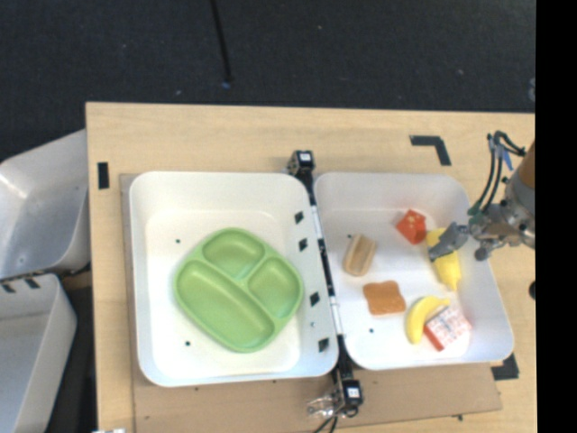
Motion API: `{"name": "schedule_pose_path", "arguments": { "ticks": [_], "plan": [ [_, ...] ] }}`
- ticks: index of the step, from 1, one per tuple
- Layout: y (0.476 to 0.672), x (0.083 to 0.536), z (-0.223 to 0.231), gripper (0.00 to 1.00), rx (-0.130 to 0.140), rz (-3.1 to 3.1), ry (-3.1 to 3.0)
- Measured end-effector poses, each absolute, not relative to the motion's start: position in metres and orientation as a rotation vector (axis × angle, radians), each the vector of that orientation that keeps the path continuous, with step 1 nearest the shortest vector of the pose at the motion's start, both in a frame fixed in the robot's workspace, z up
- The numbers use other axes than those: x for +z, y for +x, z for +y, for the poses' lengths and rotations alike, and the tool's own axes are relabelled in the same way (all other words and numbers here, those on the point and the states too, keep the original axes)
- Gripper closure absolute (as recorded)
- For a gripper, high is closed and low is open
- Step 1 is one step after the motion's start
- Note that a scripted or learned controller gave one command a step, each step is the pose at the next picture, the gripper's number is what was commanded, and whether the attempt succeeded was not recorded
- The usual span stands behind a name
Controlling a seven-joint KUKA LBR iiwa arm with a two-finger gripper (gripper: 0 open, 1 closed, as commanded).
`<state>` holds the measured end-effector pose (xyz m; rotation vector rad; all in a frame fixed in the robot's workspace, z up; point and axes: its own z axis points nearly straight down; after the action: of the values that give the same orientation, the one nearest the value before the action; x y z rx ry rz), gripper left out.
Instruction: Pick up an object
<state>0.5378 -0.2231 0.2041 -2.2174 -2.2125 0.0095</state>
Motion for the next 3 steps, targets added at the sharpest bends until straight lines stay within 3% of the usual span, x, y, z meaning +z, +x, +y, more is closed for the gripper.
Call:
{"name": "schedule_pose_path", "arguments": {
  "ticks": [1, 3],
  "plan": [
    [0.541, 0.211, -0.223, 0.00, 0.000, -2.224, -2.221],
    [0.533, 0.118, -0.212, 0.00, -0.002, -2.217, -2.221]
  ]
}}
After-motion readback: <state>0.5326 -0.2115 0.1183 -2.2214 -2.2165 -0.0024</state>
